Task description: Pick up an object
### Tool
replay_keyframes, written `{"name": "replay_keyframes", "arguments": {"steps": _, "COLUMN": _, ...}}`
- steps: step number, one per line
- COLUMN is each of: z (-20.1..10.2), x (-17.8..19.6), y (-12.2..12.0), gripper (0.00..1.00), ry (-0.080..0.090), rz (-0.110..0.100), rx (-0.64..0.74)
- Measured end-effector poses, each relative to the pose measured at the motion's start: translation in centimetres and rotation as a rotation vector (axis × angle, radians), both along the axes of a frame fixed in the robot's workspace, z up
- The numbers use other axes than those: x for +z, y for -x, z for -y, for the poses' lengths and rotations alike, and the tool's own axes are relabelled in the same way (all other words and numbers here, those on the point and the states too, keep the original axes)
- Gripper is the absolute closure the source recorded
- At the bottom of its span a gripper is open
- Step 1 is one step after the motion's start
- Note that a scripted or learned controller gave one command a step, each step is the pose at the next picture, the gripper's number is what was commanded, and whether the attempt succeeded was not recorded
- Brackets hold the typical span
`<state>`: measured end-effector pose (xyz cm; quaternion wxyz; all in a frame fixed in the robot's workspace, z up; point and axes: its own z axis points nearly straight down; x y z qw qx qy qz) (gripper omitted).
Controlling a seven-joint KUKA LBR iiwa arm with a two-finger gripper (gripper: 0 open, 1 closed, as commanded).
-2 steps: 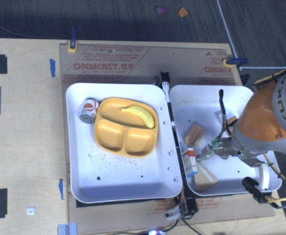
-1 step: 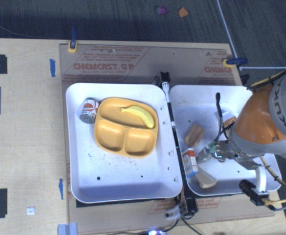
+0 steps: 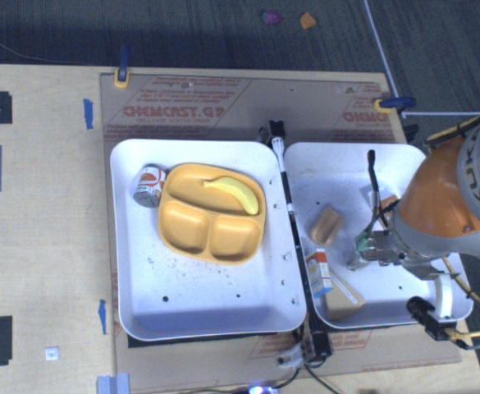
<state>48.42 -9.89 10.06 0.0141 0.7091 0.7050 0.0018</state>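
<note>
Two white bins sit side by side mid-frame on a brown board clamped to the bench.

Left bin (image 3: 133, 302): a yellow divided tray (image 3: 211, 232) lies in the upper half, with a banana (image 3: 235, 194) resting in its top compartment. A small can (image 3: 148, 185) lies on its side, touching the tray's upper-left edge.

Right bin (image 3: 338, 158): a tan block, like a cork or a short wooden peg (image 3: 326, 225), lies left of centre. Below it, along the bin's left wall, lies a small tube or bottle (image 3: 319, 271) with a red band and blue end, and just beside that a pale flat stick (image 3: 344, 290). These loose pieces are the likely pick candidates; no one target can be named from the task alone.

Arm: comes in from the right of the frame, its orange band over the right bin's right side. The gripper (image 3: 371, 249) hangs low over the bin's centre-right, near the floor. It stands apart from the tan block and from the tube; nothing shows between its fingers. Wrist and cabling hide the finger spacing, so wide or narrow cannot be told.

Judgement: the descent seems aimed at bare bin floor, or at something small hidden under the hand. The pick looks not yet made.
</note>
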Motion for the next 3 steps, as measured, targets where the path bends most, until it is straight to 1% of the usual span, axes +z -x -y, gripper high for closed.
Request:
{"name": "replay_keyframes", "arguments": {"steps": 1, "z": 0.0, "x": 0.0, "y": 0.0, "gripper": 0.00, "ry": 0.000, "rz": 0.000, "rx": 0.000}}
{"name": "replay_keyframes", "arguments": {"steps": 2, "z": -0.4, "x": -1.1, "y": 0.2, "gripper": 0.00, "ry": -0.013, "rz": -0.012, "rx": 0.003}}
{"name": "replay_keyframes", "arguments": {"steps": 3, "z": 0.0, "x": 0.0, "y": 0.0, "gripper": 1.00, "ry": 0.000, "rz": 0.000, "rx": 0.000}}
